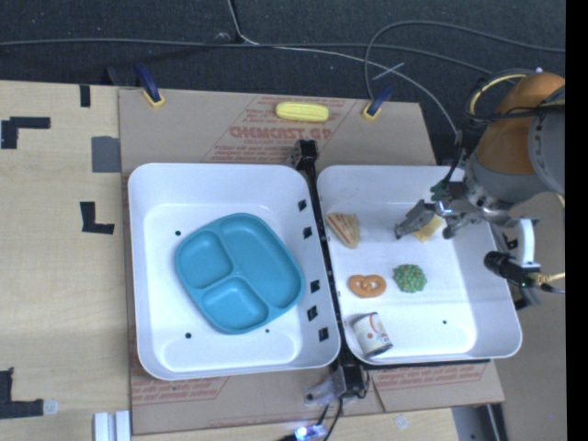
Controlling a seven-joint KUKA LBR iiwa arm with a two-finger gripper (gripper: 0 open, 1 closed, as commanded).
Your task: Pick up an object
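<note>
Camera view: a yellow block (pixel 425 231) lies in the right bin (pixel 478 338), between the tips of the gripper (pixel 428 222). The fingers are spread open, straddling the block. Sandwich (pixel 344 229), pretzel (pixel 367 286), broccoli (pixel 410 278) and can (pixel 371 333) lie apart from it.

A light wooden bench (pixel 55 274) carries black tape marks (pixel 92 217). A brown cardboard sheet (pixel 220 131) lies over it, fastened by blue clamps (pixel 149 84). Dark carpet (pixel 110 16) borders the far side, crossed by cables (pixel 276 44).
</note>
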